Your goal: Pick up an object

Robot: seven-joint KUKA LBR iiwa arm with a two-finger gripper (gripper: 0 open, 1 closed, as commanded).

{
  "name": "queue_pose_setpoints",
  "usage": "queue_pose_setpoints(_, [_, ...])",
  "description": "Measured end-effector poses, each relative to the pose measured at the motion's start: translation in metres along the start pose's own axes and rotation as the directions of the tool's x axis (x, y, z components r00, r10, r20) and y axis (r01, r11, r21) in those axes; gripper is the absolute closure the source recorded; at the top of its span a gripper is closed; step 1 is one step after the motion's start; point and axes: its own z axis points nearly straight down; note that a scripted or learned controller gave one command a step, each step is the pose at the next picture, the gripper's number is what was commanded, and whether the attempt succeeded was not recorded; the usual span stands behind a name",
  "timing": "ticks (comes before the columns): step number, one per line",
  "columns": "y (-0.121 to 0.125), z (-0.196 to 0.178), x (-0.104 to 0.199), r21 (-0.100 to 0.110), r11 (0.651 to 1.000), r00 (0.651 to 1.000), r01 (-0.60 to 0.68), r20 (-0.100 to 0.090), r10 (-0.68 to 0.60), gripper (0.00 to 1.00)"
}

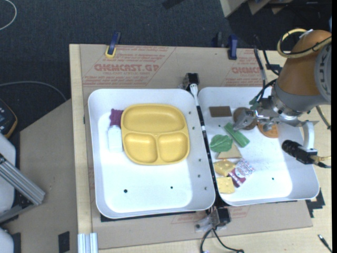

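The right bin (274, 186) holds several small items: a brown rectangular block (220, 111), a green stick (238, 135), a green leaf-shaped piece (220, 142), a tan wedge (229, 152), yellow pieces (225, 168) and a red-and-white wrapper (242, 169). An orange round piece (270, 131) lies further right. My gripper (245, 120) hangs low over the back of this bin, just right of the brown block and above the green stick. Nothing is visibly lifted.
The left bin (152, 194) carries a yellow compartment plate (155, 133) with a white bottle with a purple cap (114, 132) beside it on the left. A black connector (296, 152) and cable hang from the arm over the right bin's right side.
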Motion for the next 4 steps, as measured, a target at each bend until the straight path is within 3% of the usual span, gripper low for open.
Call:
queue_pose_setpoints(2, [-0.003,0.066,0.0,-0.003,1.0,1.0,-0.001,0.001,0.001,0.0])
queue_pose_setpoints(3, [-0.002,0.054,0.0,-0.006,1.0,1.0,-0.001,0.002,0.001,1.0])
queue_pose_setpoints(4, [-0.004,0.009,-0.006,-0.012,1.0,1.0,-0.002,0.004,0.002,1.0])
